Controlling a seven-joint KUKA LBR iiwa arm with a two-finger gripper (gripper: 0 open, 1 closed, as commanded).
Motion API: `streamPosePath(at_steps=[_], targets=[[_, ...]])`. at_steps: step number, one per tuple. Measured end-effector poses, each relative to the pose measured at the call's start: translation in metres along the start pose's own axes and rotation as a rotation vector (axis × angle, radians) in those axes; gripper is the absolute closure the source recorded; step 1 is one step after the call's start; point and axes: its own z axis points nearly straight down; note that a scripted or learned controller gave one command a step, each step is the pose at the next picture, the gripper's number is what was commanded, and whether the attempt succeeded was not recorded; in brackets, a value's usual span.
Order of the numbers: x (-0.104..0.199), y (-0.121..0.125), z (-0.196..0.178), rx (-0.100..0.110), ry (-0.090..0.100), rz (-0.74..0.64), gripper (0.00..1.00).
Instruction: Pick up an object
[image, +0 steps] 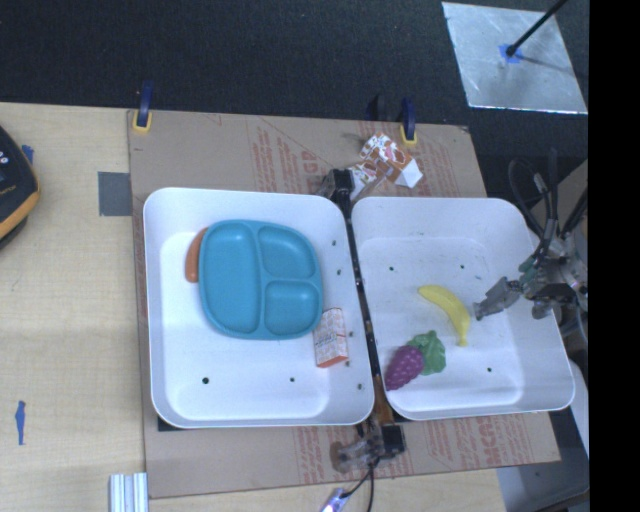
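Note:
In the right bin (500, 395) lie a yellow toy banana (447, 310) and, just below it, a purple bunch of grapes with a green leaf (413, 360). My gripper (505, 296) hangs over the bin's right side, a short way to the right of the banana and apart from it. Nothing shows in its grasp. The left bin (180, 390) holds a blue divided plate (262, 278), an orange item (191, 258) partly hidden under the plate's left edge, and a small red and white carton (330, 338) by the bin's right wall.
A crumpled wrapper (386, 162) lies on the cardboard behind the bins. Two clamps (143, 108) hold the cardboard's far edge. A yellow and black device (12, 190) sits at the bench's left edge. Cables (540, 190) hang near the arm at right.

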Motion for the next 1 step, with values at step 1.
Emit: streamPosePath(at_steps=[1], targets=[[0.0045,0.0409,0.1218,0.001,-0.001,-0.002,0.0]])
